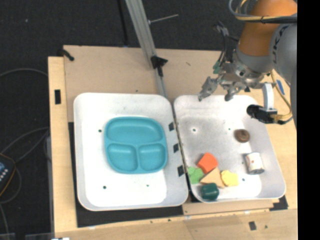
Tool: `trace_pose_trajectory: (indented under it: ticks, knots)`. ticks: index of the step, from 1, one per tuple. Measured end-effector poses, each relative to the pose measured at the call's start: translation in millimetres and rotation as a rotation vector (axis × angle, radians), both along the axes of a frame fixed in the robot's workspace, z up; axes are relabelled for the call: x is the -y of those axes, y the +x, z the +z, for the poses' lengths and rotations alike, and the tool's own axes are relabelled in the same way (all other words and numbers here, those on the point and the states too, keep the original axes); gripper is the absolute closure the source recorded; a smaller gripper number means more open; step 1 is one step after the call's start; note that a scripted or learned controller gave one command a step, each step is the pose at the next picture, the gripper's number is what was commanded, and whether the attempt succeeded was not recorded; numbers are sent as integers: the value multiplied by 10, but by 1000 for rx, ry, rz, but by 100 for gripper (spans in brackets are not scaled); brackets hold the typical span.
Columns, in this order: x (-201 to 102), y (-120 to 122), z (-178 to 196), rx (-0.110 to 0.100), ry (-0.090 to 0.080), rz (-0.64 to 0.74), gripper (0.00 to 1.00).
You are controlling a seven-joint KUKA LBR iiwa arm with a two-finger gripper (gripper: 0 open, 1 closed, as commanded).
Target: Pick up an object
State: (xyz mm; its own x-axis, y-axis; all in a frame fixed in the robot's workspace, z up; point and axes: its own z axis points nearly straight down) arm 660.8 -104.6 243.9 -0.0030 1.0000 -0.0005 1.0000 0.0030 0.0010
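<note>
My gripper hangs over the far edge of the right bin, its two fingers spread apart with nothing between them. Well below it, near the bin's front, lie an orange block, a light green piece, a tan wedge, a yellow piece and a dark green piece. A small brown round object sits at mid right. A white cylinder with a brown band lies at the right side.
The left bin holds a teal divided plate. A slanted metal pole rises behind the bins, its foot near their shared far corner. Wooden bench surface surrounds both bins.
</note>
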Motion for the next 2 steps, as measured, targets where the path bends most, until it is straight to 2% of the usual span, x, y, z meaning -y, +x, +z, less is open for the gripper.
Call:
trace_pose_trajectory:
  ticks: [1, 2]
  knots:
    - [2, 0, 0, 0, -1, 0, 0]
    - [107, -61, -501, -5, -2, -4, 0]
